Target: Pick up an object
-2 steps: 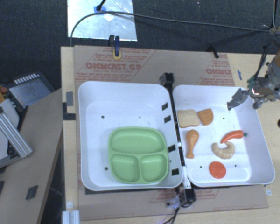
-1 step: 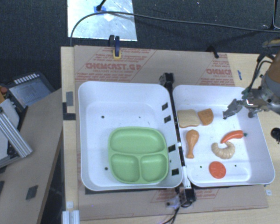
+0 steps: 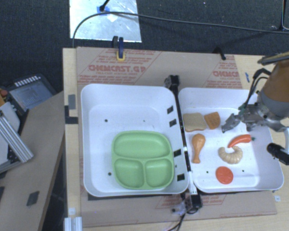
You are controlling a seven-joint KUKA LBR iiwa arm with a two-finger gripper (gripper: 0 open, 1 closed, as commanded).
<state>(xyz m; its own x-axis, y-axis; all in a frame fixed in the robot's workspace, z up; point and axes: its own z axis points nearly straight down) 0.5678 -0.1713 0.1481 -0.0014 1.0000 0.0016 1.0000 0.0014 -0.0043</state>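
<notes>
The arm [image 3: 279,88] is reaching in from the right, over the far right part of the right bin [image 3: 267,177]. Its gripper [image 3: 229,125] is hanging above the bin floor, just right of the toast [image 3: 194,122] and the orange block [image 3: 212,120]; whether its fingers are spread or closed cannot be told, and nothing is showing between them.

The toys are all lying in the right bin. The toast and the block are sitting side by side at the far left, touching or nearly so. A drumstick [image 3: 197,147] is lying nearer, close to the divider. A red pepper [image 3: 239,140] is lying just below the gripper in the view, and a shrimp [image 3: 230,154] is curling just near of it. A red disc [image 3: 224,175] is resting nearest, apart from the rest.

In the left bin [image 3: 94,129] a green tray [image 3: 142,159] with three compartments is sitting toward the near side.
</notes>
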